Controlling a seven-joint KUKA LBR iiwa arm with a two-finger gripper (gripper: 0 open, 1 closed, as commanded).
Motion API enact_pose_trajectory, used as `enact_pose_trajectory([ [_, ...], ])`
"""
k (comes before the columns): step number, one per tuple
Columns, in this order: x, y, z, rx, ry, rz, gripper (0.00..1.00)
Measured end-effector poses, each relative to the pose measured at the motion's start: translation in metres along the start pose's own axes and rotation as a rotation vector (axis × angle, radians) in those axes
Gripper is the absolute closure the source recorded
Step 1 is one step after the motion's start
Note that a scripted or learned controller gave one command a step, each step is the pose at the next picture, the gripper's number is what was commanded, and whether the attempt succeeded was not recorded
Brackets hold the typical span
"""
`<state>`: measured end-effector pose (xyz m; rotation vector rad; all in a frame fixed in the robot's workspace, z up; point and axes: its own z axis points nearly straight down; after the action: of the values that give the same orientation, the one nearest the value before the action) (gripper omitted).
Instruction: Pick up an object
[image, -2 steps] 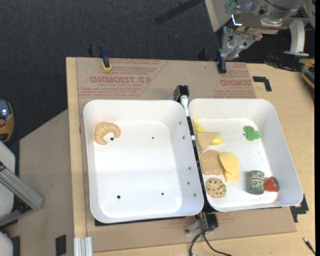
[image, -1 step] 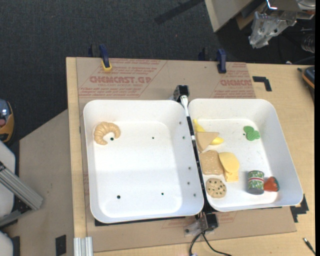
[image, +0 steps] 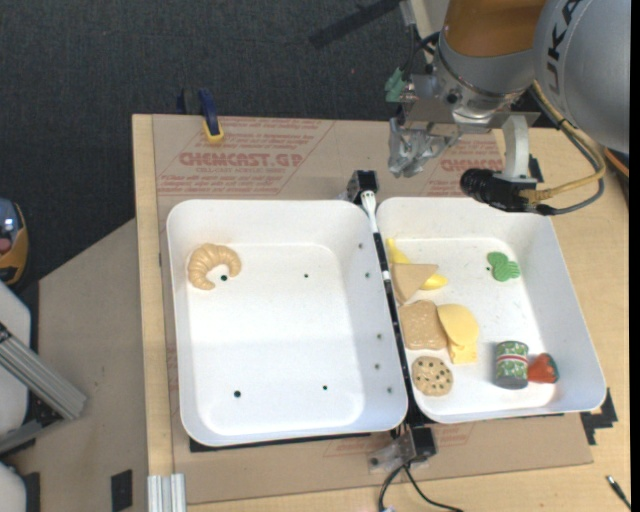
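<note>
Bench, two white bins side by side, seen from above at a slant.

Progress: nothing is lifted yet. The gripper (image: 415, 160) hangs above the far edge of the right bin (image: 570, 300), near its far left corner, clear of everything below. Its fingers point down with a small gap between them, and nothing sits in that gap. The whole pick is left to do: choose a piece, come down, close, raise.

Left bin (image: 190, 380):
- Croissant (image: 213, 265), tan and curled, alone near the far left corner. It is well apart from the walls, so probably the easiest piece to reach.

Right bin, all pieces lying loose:
- Yellow wedge (image: 413, 277), pale, near the left wall, with a small bright yellow piece touching it.
- Toast (image: 420, 324), tan slab, just in front of the wedge.
- Cheese (image: 460, 330), pale yellow block, touching the toast on its right.
- Cookie (image: 432, 376), round and dark-speckled, near the front left corner.
- Can (image: 510, 364), green with a light band, upright near the front right corner.
- Red piece (image: 543, 369), touching the can on its right; too small to identify.
- Green piece (image: 503, 266), leafy, near the far right corner.

Judgement: the toast, cheese and wedge crowd one another, so a grasp there may catch a neighbour. The green piece and the croissant stand freer.
</note>
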<state>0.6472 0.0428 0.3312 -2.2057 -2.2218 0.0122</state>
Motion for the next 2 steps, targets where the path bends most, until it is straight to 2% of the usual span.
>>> enact_pose_trajectory([
  [1,-0.126,0.006,-0.053,-0.021,-0.007,0.017,1.0],
  [2,-0.213,-0.007,-0.099,-0.02,-0.006,0.011,1.0],
])
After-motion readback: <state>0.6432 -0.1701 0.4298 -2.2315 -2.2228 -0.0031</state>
